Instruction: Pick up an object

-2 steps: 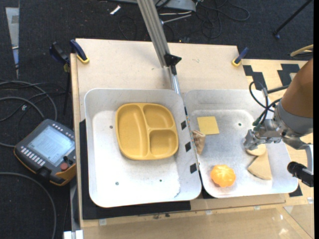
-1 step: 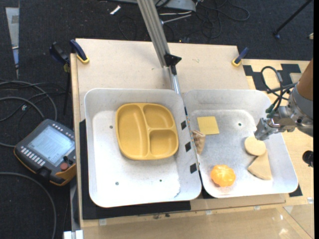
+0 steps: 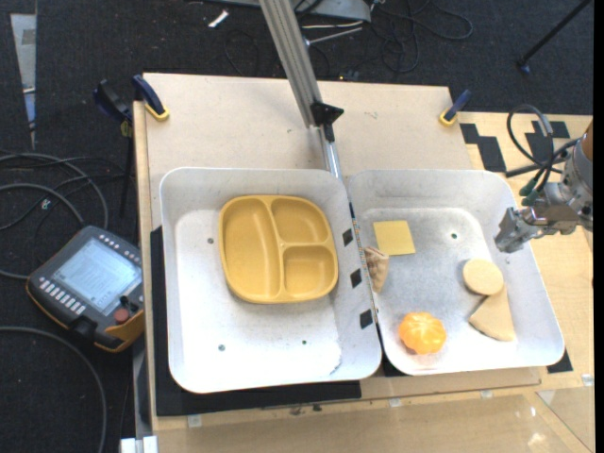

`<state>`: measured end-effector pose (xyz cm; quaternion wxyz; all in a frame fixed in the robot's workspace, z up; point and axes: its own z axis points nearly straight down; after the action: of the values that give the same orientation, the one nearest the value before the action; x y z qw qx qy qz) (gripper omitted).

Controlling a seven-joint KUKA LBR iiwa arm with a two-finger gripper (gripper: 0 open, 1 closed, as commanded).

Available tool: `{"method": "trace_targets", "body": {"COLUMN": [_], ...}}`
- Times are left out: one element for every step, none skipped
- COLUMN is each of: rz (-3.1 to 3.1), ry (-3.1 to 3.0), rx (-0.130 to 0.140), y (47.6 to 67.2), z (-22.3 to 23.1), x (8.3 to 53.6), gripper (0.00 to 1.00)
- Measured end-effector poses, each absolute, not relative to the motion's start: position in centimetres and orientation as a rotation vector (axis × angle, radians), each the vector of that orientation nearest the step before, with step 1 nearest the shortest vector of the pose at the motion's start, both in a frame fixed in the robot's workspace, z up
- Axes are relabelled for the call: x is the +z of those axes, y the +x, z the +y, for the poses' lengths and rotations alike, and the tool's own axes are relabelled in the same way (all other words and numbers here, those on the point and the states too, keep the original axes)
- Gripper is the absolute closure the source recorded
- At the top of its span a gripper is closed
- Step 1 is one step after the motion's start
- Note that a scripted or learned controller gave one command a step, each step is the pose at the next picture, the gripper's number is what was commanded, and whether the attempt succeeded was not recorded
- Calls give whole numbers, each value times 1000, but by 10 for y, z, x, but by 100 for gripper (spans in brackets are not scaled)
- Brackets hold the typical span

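**Gripper at the right bin's edge, food pieces below it**

Though no brand, label or writing can be read anywhere, the things themselves are plain enough. Nearest the camera, in the right bin [image 3: 444, 361], lies an orange [image 3: 422, 332], round and glossy, close to the front wall. Just right of it sits a tan wedge [image 3: 494, 319], and touching the wedge's upper edge is a pale round disc [image 3: 482, 276]. Farther back lies a flat yellow square [image 3: 394, 237], with a small brownish piece [image 3: 377, 270] beside the bin's left wall; what that piece is cannot be told. In the left bin [image 3: 189, 347] rests a yellow tray [image 3: 278, 248] with three compartments. The gripper [image 3: 511, 234] hangs over the right bin's right rim, above the disc and apart from it; nothing shows between its fingers, and whether they are spread or closed cannot be told. Beyond the bins the desk [image 3: 236, 121] is bare board, with a grey pole [image 3: 293, 55] slanting across it.
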<state>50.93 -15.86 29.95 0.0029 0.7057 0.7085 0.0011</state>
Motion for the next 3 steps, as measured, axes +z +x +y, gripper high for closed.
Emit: {"method": "trace_targets", "body": {"rz": [2231, 2231, 2232], "ry": [2215, 2214, 2215], "rx": [0, 1, -3], "y": [506, 507, 513], "z": [-111, -55, -8], "x": [283, 280, 257], "gripper": [100, 100, 100]}}
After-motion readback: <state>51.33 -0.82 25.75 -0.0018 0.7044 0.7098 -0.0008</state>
